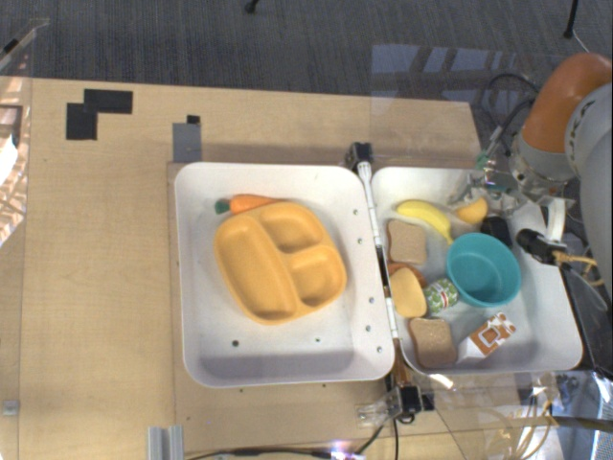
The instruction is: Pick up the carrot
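Note:
The carrot (251,201), orange with a green top, lies in the left bin (196,257) at its far side, against the upper left edge of a yellow divided plate (278,260). My gripper (485,180) hangs over the far right corner of the right bin (560,338), well to the right of the carrot and apart from it. Just below the gripper sits a small orange-yellow piece (471,211).
The right bin holds a banana (424,217), a teal bowl (484,268), bread slices (408,242) (434,341), a yellow-orange wedge (408,292), a green and white can (442,296) and a small printed box (494,333). A metal divider (375,247) separates the bins.

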### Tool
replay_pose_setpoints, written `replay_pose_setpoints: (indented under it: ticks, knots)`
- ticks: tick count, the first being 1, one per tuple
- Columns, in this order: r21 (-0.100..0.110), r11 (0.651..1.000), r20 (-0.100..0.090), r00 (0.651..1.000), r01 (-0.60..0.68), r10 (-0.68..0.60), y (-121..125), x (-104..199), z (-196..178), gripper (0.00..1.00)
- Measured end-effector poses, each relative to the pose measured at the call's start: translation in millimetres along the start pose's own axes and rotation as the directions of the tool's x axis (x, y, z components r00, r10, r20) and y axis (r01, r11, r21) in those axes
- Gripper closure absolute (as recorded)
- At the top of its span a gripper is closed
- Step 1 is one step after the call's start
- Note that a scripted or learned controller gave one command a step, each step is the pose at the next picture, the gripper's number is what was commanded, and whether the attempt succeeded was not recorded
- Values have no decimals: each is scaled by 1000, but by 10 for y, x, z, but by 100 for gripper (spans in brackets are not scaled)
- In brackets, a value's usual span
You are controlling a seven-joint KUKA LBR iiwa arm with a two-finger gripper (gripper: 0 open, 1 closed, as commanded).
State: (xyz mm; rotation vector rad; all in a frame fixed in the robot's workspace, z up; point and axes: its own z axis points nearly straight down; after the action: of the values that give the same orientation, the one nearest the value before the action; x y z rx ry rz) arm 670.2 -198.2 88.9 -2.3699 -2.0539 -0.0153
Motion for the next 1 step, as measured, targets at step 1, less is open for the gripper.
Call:
replay_pose_setpoints:
  ticks: [1]
  knots:
    - [0, 1000, 4, 1000, -17, 17, 10, 20, 5, 0]
